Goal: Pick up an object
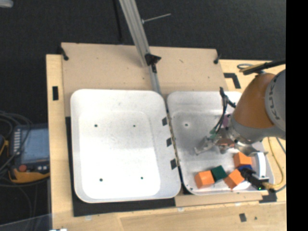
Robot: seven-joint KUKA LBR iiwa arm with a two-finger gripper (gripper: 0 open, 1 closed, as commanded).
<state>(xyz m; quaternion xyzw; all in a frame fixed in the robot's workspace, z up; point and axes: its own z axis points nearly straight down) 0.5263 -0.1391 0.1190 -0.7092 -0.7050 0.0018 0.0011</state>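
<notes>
The arm reaches in from the right, its orange band above the right bin (192,109). My gripper (206,146) hangs low over the middle of that bin, fingers pointing left and down; nothing shows between them. Along the bin's near edge lie an orange block (204,178), a dark green block (219,173), a second orange block (235,178) and a third orange piece (242,159) partly under the wrist. A blue piece (245,170) peeks out beside them. The gripper is above and slightly left of this cluster, apart from it.
The left bin (118,143) lies beside the right one, with black clips along the shared edge. A slanted metal pole (137,30) rises behind the bins. A teach pendant (31,150) and cables sit off the bench at left.
</notes>
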